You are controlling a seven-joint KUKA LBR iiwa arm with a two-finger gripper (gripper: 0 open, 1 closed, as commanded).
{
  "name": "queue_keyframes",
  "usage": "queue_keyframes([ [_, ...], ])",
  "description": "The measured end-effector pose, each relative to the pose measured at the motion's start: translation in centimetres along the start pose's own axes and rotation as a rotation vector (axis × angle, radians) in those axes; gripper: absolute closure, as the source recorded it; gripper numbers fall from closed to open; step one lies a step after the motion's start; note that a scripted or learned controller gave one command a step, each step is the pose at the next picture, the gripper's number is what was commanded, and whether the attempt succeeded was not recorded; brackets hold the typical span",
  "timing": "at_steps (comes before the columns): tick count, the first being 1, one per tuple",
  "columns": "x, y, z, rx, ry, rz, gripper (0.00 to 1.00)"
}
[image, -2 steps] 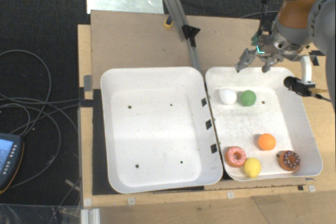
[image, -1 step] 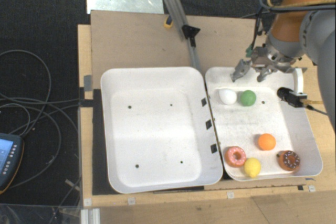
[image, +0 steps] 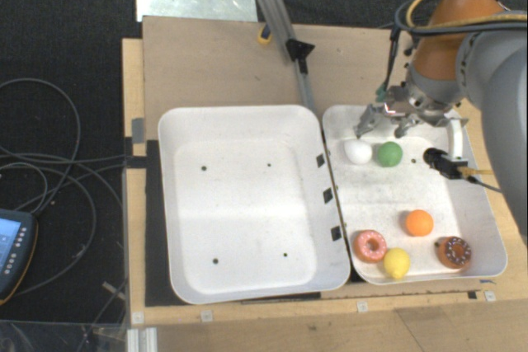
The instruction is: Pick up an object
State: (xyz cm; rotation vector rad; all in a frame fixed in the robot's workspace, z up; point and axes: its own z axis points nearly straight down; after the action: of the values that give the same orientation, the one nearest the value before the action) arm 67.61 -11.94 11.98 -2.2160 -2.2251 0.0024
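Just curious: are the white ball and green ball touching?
Apart. The camera view shows a thin strip of bin floor between the white ball and the green ball.

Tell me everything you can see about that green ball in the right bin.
The green ball is small, round and evenly green, with a matte look; its material is unclear. It sits on the floor of the right bin, near the far end, beside a white ball that looks to be touching it or nearly so. The gripper hovers just behind it, not holding it.

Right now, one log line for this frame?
gripper above white ball and green ball, far end of right bin | holding nothing | fingers open
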Motion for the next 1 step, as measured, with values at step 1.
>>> queue_keyframes([
  [1, 0.06, 0.06, 2.98, -0.002, 0.0, -0.001, 0.0],
])
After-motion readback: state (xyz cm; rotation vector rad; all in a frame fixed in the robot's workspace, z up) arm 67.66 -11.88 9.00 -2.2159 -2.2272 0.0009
